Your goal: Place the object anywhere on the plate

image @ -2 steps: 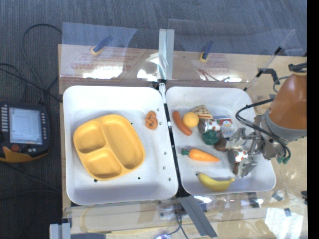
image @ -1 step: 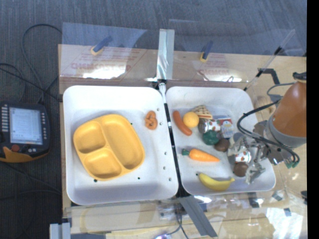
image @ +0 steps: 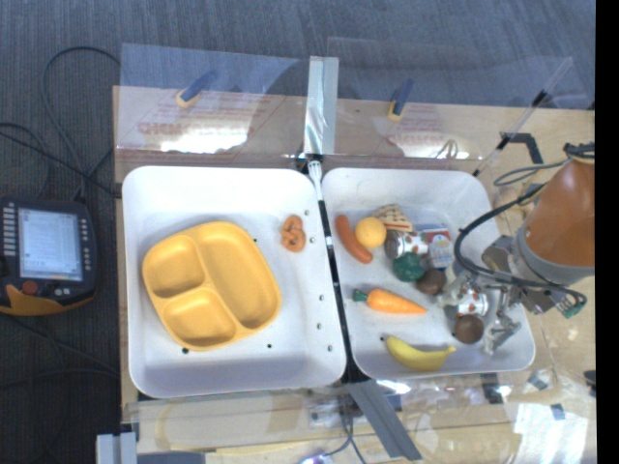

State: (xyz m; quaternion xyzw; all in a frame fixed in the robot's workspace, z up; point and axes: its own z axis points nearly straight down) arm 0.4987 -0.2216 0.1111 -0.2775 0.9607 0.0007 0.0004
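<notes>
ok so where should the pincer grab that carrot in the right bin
Grip the carrot across its thick orange middle, coming straight down from above. It lies flat, running left to right, with bare bin floor above and below it, so the fingers can close across its narrow width.

Yellow plate, three compartments, in the white left bin; an orange-brown pretzel at its 2 o'clock. In the white right bin: red-orange sausage, yellow lemon, tan lattice-patterned waffle, orange carrot with a green tip, yellow banana at 6 o'clock, brown ball, and a can with a red, white and blue label. Grey arm with an orange band at 3 o'clock. Tan wooden table; dark grey-blue floor.
</notes>
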